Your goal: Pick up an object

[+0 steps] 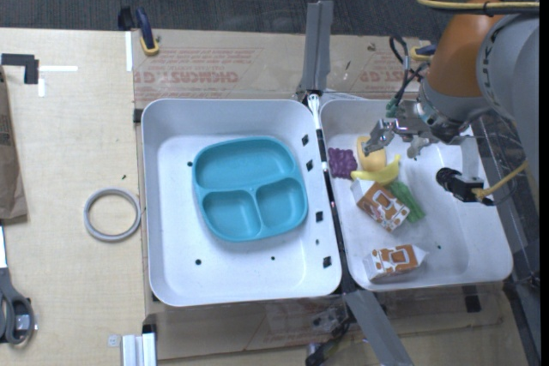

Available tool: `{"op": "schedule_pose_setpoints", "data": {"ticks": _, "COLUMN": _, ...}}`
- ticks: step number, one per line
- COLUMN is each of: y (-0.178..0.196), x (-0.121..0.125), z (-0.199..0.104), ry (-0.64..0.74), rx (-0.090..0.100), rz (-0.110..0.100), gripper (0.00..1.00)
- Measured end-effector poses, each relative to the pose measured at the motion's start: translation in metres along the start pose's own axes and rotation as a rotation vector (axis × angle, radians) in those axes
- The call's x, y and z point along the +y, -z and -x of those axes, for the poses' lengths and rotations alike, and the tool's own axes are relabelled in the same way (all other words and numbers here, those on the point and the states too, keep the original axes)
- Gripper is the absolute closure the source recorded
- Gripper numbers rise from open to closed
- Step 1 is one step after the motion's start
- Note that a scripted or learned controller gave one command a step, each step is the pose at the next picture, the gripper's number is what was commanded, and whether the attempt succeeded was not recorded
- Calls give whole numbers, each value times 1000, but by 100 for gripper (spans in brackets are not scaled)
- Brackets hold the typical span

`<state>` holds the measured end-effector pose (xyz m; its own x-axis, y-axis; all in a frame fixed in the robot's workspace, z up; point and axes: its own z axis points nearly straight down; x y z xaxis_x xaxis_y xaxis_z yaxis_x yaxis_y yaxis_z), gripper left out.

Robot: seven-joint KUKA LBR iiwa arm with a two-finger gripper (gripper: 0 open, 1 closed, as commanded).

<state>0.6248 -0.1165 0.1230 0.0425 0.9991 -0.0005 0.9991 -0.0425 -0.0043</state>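
The right bin (463,257) holds several small objects. A purple grape bunch (341,161) lies by its left wall, with a yellow toy fruit (377,165) beside it. A green piece (408,201) and a brown-and-white box (382,207) sit in the middle, and a second brown-and-white box (395,261) lies near the front. My gripper (395,141) hangs over the back of this bin, just above and to the right of the yellow fruit. Nothing visible is lifted off the bin floor.
The left bin (167,210) holds a blue divided plate (250,188). A black cable end (452,180) hangs from the arm over the right bin. On the bench at left lie a grey ring (112,213) and scissors (15,315). A metal divider post (317,47) stands between the bins at the back.
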Motion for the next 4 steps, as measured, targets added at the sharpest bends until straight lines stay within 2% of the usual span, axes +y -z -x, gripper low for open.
{"op": "schedule_pose_setpoints", "data": {"ticks": 1, "y": -33, "x": -63, "z": -12, "ry": 93, "rx": 0, "rz": 1, "gripper": 0}}
{"op": "schedule_pose_setpoints", "data": {"ticks": 2, "y": -26, "x": -63, "z": -10, "ry": 87, "rx": 1, "rz": -1, "gripper": 100}}
{"op": "schedule_pose_setpoints", "data": {"ticks": 3, "y": -26, "x": -63, "z": -10, "ry": 88, "rx": 1, "rz": -1, "gripper": 0}}
{"op": "schedule_pose_setpoints", "data": {"ticks": 4, "y": -1, "x": -56, "z": -18, "ry": -83, "rx": 0, "rz": 2, "gripper": 0}}
